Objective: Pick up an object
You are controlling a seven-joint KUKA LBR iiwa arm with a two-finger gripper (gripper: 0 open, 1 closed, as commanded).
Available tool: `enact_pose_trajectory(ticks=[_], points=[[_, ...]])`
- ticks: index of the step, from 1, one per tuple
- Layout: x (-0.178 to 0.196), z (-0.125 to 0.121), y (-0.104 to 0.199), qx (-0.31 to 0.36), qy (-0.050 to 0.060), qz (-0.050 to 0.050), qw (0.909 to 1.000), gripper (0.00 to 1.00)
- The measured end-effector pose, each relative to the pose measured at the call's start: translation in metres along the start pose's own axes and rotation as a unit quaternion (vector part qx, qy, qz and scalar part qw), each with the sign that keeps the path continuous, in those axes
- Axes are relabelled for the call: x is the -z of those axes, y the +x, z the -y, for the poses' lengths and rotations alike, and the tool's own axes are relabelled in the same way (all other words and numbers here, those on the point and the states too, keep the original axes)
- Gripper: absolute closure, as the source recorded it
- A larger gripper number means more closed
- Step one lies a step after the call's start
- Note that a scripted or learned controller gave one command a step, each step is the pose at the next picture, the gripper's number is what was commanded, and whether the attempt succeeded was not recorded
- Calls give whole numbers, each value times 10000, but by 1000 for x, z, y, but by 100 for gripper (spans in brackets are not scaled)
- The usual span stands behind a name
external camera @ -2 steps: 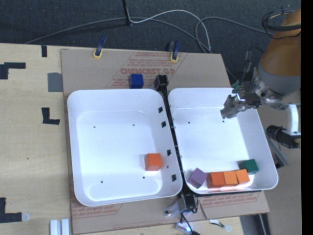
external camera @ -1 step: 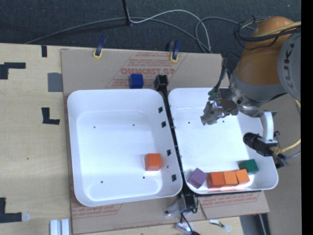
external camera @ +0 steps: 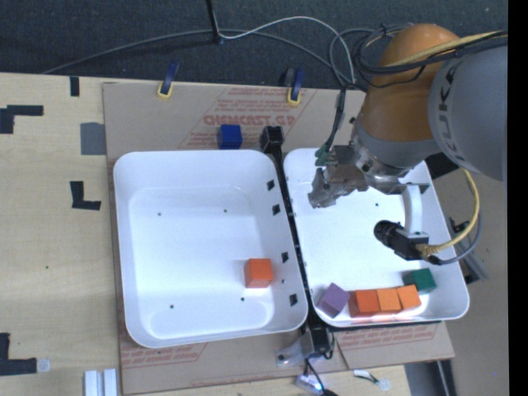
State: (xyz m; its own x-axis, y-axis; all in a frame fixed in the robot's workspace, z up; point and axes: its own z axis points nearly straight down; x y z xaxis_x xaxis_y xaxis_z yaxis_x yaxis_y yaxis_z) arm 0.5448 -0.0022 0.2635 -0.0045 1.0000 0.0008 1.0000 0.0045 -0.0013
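two white bins side by side on a cardboard sheet [external camera: 247,118] over a pale wooden bench [external camera: 49,246]. dark carpet [external camera: 99,15] across top of frame, thin cable [external camera: 247,33] trailing over it. black tape marks [external camera: 81,195] at left of frame. two blue-and-yellow clamps [external camera: 168,81] pin the cardboard's top edge; blue cube [external camera: 230,135] sits on the cardboard above the left bin [external camera: 132,172]. orange cube [external camera: 259,272] in left bin, lower right part. right bin [external camera: 450,299] holds a row along its bottom edge: purple block [external camera: 333,299], orange blocks [external camera: 384,301], green block [external camera: 422,280] just above the row's right end. arm [external camera: 412,97] comes in from upper right; gripper [external camera: 323,190] over right bin's upper left, nothing seen in it, can't tell finger state.
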Motion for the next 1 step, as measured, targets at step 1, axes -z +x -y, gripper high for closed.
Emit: enact_pose_trajectory(ticks=[1], points=[[-5, -3, 48, -3, -1, 0, 10000, 100]])
